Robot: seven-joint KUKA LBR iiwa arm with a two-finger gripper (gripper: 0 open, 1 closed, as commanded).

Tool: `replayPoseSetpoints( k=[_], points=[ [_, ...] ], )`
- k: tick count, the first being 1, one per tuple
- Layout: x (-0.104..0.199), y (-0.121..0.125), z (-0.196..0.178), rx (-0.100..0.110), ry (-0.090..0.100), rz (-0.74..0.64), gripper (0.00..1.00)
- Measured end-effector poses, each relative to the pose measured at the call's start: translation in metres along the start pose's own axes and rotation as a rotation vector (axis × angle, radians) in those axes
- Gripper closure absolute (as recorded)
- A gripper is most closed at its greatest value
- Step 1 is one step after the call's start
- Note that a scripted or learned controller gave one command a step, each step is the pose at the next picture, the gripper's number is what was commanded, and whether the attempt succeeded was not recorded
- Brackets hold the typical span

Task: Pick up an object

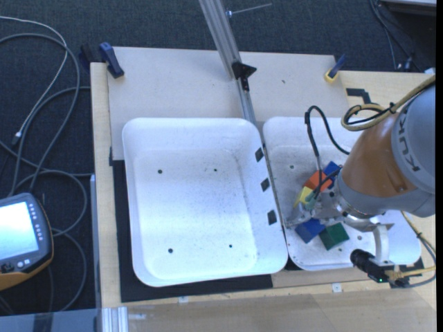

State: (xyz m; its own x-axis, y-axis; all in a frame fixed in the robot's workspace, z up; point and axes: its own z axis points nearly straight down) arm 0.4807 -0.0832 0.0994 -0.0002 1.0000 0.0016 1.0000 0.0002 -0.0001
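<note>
Several small blocks lie in the right bin [291,151]: an orange one [318,179], a yellow one [305,194], a blue one [332,168] behind them, a darker blue block [309,229] and a green block [334,236] near the front. My arm's orange and grey wrist [377,171] hangs over the bin from the right and covers much of it. The gripper [320,208] reaches down among the blocks, between the yellow block and the darker blue one. The wrist hides most of it.
The left bin [138,144] sits beside the right one, with black clips [265,184] along the shared wall. A metal pole [221,33] rises from the back. Blue clamps [111,57] mark the bench corners. A pendant screen [21,234] lies at the far left.
</note>
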Motion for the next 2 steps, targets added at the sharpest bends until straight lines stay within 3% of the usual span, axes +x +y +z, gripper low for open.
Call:
replayPoseSetpoints(
  k=[1,2],
  points=[
    [0.001,0.0,0.0,0.0,0.0,0.0,0.0],
    [0.023,0.003,-0.105,-0.01,-0.001,-0.004,0.0]
  ],
)
